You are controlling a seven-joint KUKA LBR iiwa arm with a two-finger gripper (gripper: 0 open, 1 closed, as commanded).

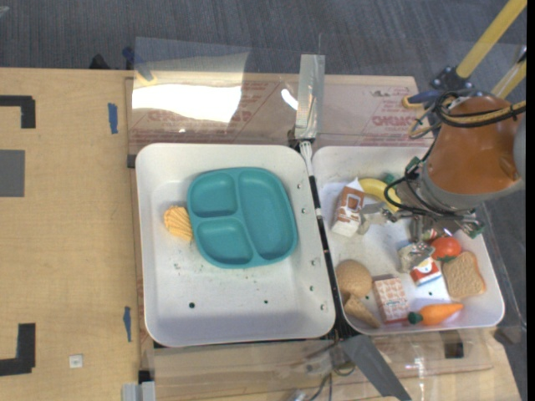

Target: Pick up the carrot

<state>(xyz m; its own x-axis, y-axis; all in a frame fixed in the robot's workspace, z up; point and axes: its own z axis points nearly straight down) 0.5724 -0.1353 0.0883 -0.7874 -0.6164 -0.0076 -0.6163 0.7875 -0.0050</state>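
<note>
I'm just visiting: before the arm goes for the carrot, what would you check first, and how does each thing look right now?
1. Carrot in sight, at the right bin's near edge: ok.
2. Gripper over the carrot: not ok; it hangs farther back, above the tomato.
3. Room around the carrot: not ok; bread slice and small carton lie close.
4. Fingers' state: cannot tell.
5. Carrot already gripped: not ok; it lies in the bin.

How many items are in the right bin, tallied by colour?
Orange: 1, the carrot
Red: 1, tomato-like piece
Yellow: 1, banana
Tan or brown: 3, bread slice, round roll, wedge
Printed cartons: 3
Total: 9; anything under the gripper is hidden.
</note>
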